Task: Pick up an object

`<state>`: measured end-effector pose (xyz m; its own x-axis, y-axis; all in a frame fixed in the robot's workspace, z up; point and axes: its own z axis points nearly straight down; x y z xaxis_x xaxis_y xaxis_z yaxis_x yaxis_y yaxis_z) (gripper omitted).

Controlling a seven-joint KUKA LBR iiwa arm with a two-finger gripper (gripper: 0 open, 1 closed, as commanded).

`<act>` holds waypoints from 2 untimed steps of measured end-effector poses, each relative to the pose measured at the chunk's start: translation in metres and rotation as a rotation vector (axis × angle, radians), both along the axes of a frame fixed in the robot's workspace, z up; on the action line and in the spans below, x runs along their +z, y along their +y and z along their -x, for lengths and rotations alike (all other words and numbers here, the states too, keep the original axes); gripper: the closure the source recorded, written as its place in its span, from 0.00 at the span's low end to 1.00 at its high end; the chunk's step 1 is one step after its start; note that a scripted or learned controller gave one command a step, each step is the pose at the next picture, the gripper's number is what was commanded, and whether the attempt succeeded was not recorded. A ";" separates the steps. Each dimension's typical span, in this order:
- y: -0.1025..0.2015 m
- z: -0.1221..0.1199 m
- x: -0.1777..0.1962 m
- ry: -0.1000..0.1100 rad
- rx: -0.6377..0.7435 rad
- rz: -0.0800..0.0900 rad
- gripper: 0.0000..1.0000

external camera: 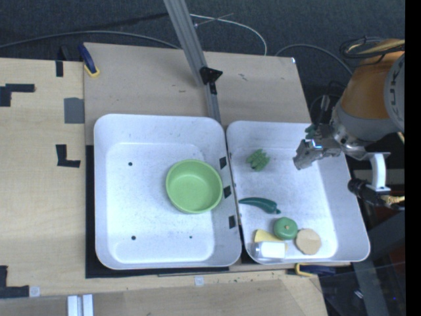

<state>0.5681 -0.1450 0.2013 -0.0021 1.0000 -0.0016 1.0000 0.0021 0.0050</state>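
Observation:
My gripper (304, 158) hangs over the right bin's (342, 196) upper right part, with nothing visible between its fingers. A small green lumpy object (258, 159) lies to its left in the same bin. Lower down lie a dark green pepper-like piece (260, 204), a round green object (285, 228), a tan disc (308, 241) and a yellow and white block (268, 243). A light green bowl (193, 186) sits in the left bin (118, 176).
A grey pole (187, 35) slants down to the seam between the bins. Cables run across the dark floor behind the bench. The arm's orange band (375, 87) is at the right edge.

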 end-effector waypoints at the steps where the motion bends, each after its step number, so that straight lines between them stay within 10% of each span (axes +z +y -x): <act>1: 0.000 -0.001 0.031 0.003 0.000 -0.001 1.00; 2: 0.064 -0.007 0.033 0.005 0.006 -0.003 1.00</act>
<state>0.5747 -0.0814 0.2345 -0.0080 1.0000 0.0019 1.0000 0.0080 0.0000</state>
